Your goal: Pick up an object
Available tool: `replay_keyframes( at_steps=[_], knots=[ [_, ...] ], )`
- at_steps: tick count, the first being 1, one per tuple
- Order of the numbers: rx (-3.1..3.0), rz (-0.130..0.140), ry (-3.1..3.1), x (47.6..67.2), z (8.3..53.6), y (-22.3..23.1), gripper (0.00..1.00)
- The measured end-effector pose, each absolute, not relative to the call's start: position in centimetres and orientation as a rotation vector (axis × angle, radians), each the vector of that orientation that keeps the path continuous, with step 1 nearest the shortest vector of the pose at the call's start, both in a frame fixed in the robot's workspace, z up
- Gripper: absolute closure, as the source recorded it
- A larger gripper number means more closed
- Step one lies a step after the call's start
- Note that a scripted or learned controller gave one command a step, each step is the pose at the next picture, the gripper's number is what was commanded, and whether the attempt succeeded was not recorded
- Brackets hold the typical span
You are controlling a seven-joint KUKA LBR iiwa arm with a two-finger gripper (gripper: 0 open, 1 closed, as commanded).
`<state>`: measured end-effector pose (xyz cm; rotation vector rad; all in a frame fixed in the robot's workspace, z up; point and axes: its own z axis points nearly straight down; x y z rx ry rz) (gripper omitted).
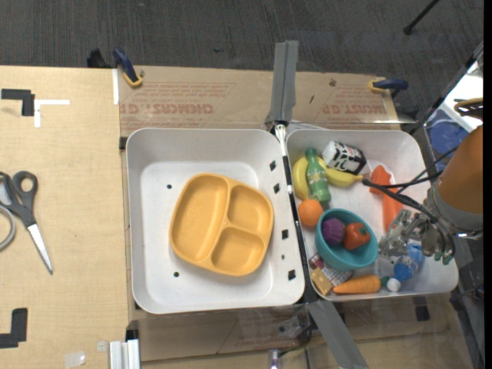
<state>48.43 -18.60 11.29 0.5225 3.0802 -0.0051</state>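
Note:
The right bin (411, 141) holds the toys. A blue bowl (338, 254) contains a purple fruit (333, 227) and a red tomato (356, 235). Behind it lie an orange (310, 212), a green bottle (316, 177), a banana (338, 177) and a white-and-black carton (344, 157). A carrot (357, 285) lies at the front wall. An orange piece (387, 194) slants along the right side. My gripper (401, 241) reaches down into the bin's front right corner, just above a blue bottle (405, 269) with a white cap.
The left bin (150, 206) holds a yellow divided plate (221, 224). Scissors (27, 214) lie on the bench at far left. Black cables (407, 179) cross the right bin's right side. A small packet (319, 277) sits by the bowl's front.

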Motion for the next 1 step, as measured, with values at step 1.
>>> replay_keyframes(
  at_steps=[1],
  knots=[
    [0.522,-0.005,3.080,48.43,11.29,-18.58,0.00]
  ],
)
